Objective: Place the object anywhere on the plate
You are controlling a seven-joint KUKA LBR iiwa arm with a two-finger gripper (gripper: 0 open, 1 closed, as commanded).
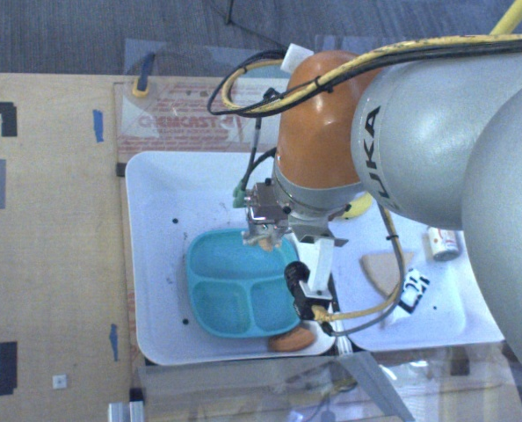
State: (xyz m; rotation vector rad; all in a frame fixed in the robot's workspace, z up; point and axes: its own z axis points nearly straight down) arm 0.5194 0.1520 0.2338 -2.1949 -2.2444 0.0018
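Teal plate (pixel 235 293) lay in the white bin (pixel 155 236); gripper (pixel 263 238) hovered at its upper rim, apparently pinching a small tan object (pixel 264 243). Placing step; release seemed next.

Even bright overhead light, soft shadows, slight blur, mild glare
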